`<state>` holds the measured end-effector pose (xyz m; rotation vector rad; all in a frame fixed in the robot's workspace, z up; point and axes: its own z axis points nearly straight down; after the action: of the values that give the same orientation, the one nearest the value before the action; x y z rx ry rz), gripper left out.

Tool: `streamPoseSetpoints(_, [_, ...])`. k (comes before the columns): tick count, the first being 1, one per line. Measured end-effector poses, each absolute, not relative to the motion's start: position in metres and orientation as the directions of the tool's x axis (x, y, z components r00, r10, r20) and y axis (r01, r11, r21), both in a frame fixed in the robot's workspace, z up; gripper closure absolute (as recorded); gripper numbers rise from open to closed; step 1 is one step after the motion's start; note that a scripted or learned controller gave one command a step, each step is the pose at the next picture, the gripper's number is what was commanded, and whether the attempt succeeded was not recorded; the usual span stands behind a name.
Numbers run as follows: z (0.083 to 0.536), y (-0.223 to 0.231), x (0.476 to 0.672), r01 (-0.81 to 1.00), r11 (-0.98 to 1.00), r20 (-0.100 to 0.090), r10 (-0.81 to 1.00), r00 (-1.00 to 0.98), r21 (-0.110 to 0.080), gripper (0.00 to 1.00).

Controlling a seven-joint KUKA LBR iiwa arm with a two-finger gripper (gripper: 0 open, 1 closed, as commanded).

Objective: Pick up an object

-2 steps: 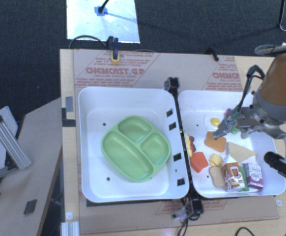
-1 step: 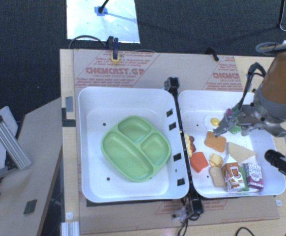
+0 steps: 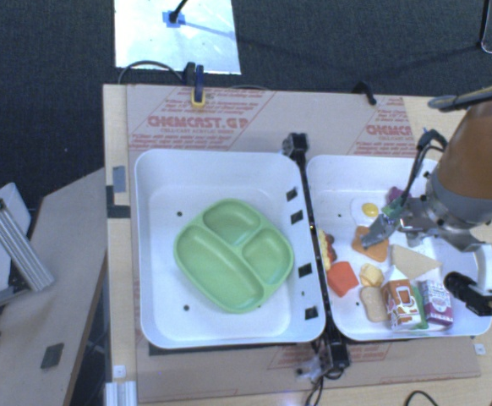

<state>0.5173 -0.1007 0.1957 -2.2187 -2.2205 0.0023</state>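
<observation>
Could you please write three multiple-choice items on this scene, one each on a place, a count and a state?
1. Where does the green plate lie?
A. left bin
B. right bin
C. bare bench

2. How many compartments does it have?
A. two
B. three
C. five

3. Where is the end effector?
A. over the left bin
B. over the carpet
C. low over the toy food in the right bin

Key: 1 A, it sits mid-floor of the left bin. 2 B, one long and two small wells. 3 C, its tip is by the orange piece.
</observation>
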Motion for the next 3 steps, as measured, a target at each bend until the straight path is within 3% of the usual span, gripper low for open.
streamPoseSetpoints(3, [0.083,-0.098,0.524,1.000,0.001,0.001,1.000,-0.001,-0.002,0.00])
